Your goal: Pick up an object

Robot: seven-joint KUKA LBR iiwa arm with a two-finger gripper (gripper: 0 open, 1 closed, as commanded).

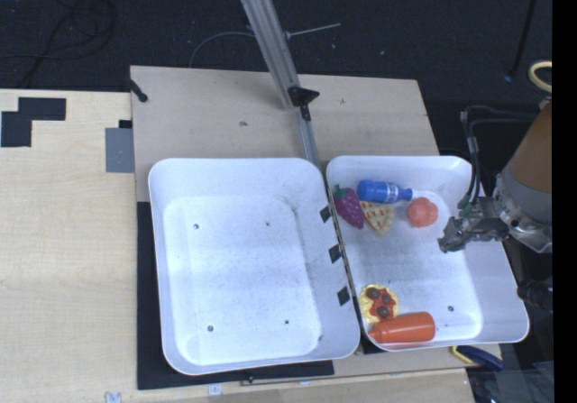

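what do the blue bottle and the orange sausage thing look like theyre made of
Blue bottle: probably hard plastic, going by its even saturated colour and white cap. Orange sausage: likely moulded toy plastic or rubber, smooth, uniform and rounded, with a faint sheen. The view is too coarse to be sure.

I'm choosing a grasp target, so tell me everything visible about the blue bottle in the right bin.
The blue bottle is small and looks like plastic, with a blue body and a white band towards its right end. It lies on its side, lengthwise across the right bin, near the far wall. The yellow wedge sits against its near side. The gripper is apart from it.
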